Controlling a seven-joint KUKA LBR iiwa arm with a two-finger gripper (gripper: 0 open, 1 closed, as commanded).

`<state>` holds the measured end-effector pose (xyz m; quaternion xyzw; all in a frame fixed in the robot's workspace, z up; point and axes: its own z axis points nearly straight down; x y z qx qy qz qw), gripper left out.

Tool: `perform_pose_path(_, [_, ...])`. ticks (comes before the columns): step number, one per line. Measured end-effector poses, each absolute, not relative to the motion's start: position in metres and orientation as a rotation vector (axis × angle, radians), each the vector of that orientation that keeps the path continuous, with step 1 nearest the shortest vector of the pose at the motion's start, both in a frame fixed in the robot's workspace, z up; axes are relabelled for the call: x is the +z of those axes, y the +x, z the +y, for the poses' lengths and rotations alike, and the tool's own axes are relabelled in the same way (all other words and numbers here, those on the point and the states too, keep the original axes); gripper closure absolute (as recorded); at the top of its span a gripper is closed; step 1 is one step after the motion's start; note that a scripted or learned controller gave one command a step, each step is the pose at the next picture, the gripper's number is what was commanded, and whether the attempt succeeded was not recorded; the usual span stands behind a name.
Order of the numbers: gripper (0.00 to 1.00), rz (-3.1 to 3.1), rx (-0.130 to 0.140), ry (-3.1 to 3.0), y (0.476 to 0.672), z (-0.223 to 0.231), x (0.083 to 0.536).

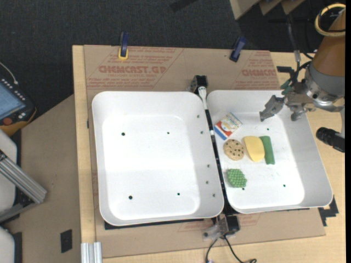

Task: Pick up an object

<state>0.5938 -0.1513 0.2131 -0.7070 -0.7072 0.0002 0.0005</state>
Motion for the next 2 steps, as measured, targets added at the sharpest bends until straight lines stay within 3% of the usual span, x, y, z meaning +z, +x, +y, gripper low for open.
perform_pose_path(1, [0.0, -2.208, 0.012, -2.217, 0.54, -0.164, 0.099])
perform_pose_path(2, [0.0, -2.227, -0.003, -2.227, 0.572, -0.188, 0.146])
